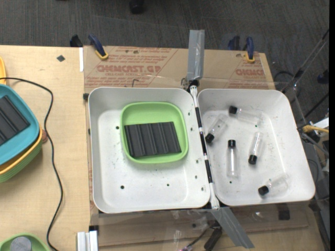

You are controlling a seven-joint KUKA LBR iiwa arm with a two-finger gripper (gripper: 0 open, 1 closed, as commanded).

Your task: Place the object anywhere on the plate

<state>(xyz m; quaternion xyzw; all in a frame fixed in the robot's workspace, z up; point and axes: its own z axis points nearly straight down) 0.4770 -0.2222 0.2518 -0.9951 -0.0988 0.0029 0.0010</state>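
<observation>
A light green square plate (127, 114) rests in the left white bin (104, 187), with a dark ribbed rectangular pad (153, 139) lying across its middle. In the right white bin (293, 140) lie several clear plastic vials with black caps: one near the back (242, 112), one by the left wall (215, 129), two upright-looking ones in the middle (231, 157) (255, 148), and one at the front right (273, 185).
Brown cardboard (141, 67) lies behind the bins, held by blue clamps (98, 46) (249, 49). Stacked teal and yellow-green dishes (15, 132) sit on the wooden bench at the far left, with a black cable (52, 156) running past them.
</observation>
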